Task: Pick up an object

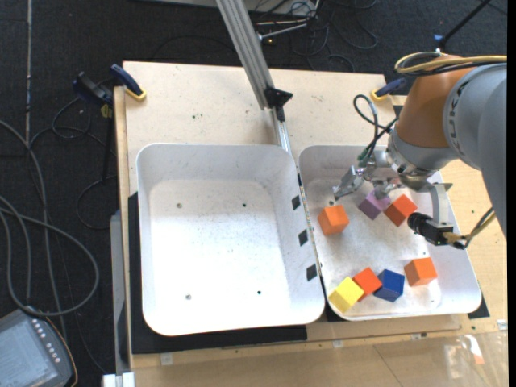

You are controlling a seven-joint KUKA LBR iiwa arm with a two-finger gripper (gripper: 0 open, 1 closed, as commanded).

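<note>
Holding blocks [334, 218] (seven): right bin [463, 297]

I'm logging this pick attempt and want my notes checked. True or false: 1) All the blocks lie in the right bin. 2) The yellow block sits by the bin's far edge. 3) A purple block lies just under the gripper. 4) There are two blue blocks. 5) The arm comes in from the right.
1) True: every block lies in the right bin.
2) False: the yellow block sits near the near edge.
3) True: the purple block lies by the gripper.
4) False: one blue block.
5) True: the arm enters from the right.
</note>
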